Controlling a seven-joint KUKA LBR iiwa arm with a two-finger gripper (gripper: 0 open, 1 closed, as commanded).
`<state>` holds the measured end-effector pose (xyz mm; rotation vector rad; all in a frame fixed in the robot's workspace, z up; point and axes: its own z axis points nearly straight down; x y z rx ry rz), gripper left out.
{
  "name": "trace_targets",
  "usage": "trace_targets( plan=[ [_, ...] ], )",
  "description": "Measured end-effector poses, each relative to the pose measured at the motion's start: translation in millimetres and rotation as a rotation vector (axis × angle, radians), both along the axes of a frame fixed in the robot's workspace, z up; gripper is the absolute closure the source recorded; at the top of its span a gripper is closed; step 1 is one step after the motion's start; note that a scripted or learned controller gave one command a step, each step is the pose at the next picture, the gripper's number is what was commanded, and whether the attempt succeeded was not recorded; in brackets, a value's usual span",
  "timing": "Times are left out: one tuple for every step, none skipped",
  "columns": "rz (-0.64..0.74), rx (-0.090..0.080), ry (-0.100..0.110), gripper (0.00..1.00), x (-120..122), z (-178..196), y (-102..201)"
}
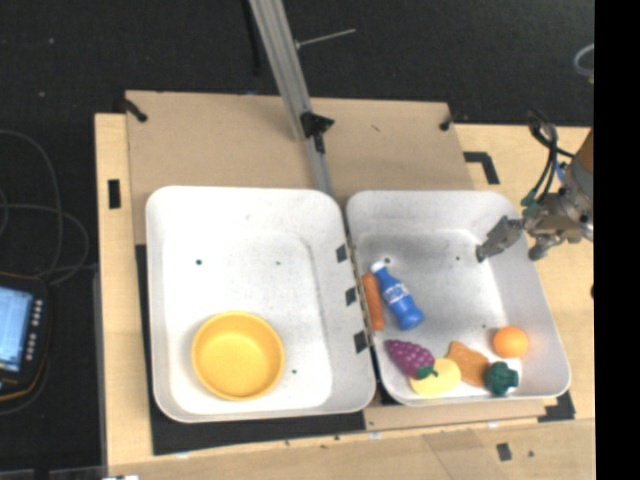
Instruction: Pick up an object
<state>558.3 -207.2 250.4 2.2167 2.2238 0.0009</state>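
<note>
Nearest the camera, along the front wall of the right bin (455,213), lies a tight cluster of toy food: a purple bunch of grapes (408,355), a yellow piece (437,378) touching it, an orange-brown piece (467,360) behind that, a small green piece (500,377) at the corner, and an orange ball (510,341) just beyond.

By size, the wooden bench (250,138) comes first, bearing both white bins side by side. The left bin (240,228) holds a yellow bowl (237,354), upright, toward its front left. A grey metal pole (285,63) runs down from the top of the view and ends near the seam between the bins. At the far left edge sits a dark handheld unit with a lit screen (15,333), off the bench.

Against the right bin's left wall lie a blue bottle with a white cap (397,296) and, touching its left side, an orange carrot-like stick (372,301), both on their sides.

The gripper (512,245) hangs over the right bin's far right corner with its two fingers spread apart and nothing between them. The bottle lies well to its left and toward the front; the orange ball is nearest it, toward the front wall. Nothing stands between the gripper and these objects.

The bottle bears a pale label; its writing is too small to read.
</note>
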Motion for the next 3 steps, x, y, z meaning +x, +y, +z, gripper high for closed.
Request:
trace_targets(
  plan=[
    [0.0, 0.0, 0.0, 0.0, 0.0, 0.0, 0.0],
    [-0.003, -0.001, 0.005, 0.0, -2.1, -45.3, -8.5],
    [-0.004, -0.001, 0.005, 0.0, 2.5, -97.5, -18.6]
  ],
)
